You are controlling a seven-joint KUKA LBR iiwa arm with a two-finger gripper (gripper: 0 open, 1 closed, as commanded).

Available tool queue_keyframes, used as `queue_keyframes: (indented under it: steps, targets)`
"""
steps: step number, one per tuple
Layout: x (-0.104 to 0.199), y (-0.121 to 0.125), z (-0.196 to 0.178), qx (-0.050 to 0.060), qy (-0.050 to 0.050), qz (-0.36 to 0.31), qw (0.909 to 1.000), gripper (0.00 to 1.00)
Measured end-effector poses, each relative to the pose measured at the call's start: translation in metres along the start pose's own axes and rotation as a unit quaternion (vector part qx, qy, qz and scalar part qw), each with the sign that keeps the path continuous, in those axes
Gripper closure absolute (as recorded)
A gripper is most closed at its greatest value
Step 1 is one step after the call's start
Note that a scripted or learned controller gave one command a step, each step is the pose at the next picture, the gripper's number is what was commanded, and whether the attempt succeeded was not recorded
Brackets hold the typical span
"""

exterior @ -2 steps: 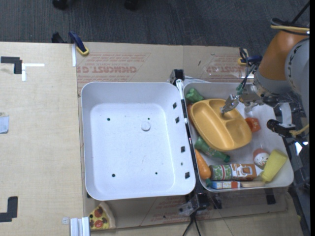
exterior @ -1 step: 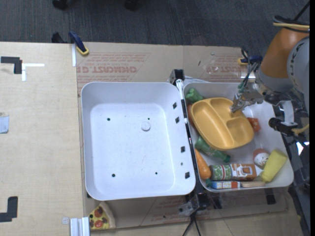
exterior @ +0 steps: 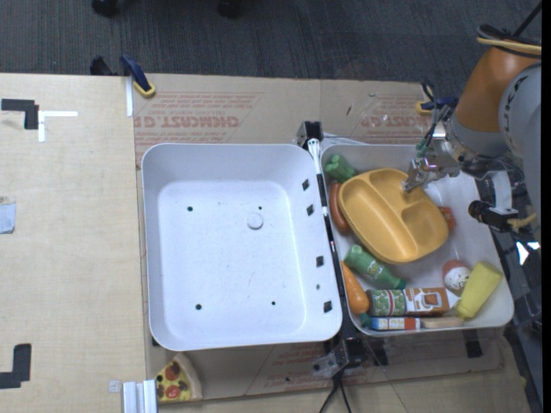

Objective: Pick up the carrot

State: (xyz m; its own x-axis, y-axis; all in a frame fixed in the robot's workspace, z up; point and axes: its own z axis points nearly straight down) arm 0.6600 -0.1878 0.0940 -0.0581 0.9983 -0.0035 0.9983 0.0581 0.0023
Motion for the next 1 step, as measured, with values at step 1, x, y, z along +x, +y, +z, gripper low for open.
queue_keyframes:
  steps: [1]
  targets:
    - [-0.0015,0.0007,-0.0103,-0.001,-0.003,-0.001,1.0,1.0]
